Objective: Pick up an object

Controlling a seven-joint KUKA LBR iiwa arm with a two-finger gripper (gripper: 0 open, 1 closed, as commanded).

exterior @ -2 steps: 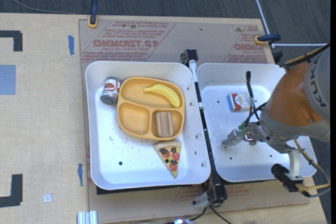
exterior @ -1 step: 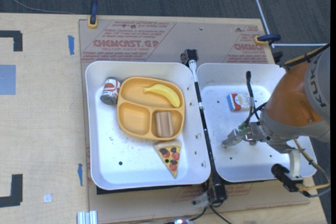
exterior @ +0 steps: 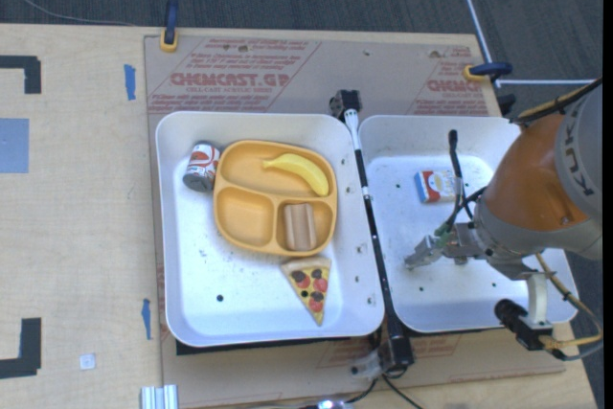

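Observation:
My gripper (exterior: pixel 421 256) hangs low over the floor of the right bin (exterior: pixel 479 306), near its middle left, pointing toward the divider. A small white carton with red and blue print (exterior: pixel 436 185) lies in the same bin, further back than the gripper and apart from it. In the left bin (exterior: pixel 182 302) an orange divided plate (exterior: pixel 244 215) carries a banana (exterior: pixel 299 170) and a brown block (exterior: pixel 299 227). A small can (exterior: pixel 200 167) lies at the plate's left, and a pizza slice (exterior: pixel 312 286) lies in front of the plate.
The grey arm with its orange band (exterior: pixel 536 196) covers the right part of the right bin. A black cable (exterior: pixel 454 158) runs over that bin's back. Clamps (exterior: pixel 170 24) (exterior: pixel 487 70) hold the cardboard sheet under both bins.

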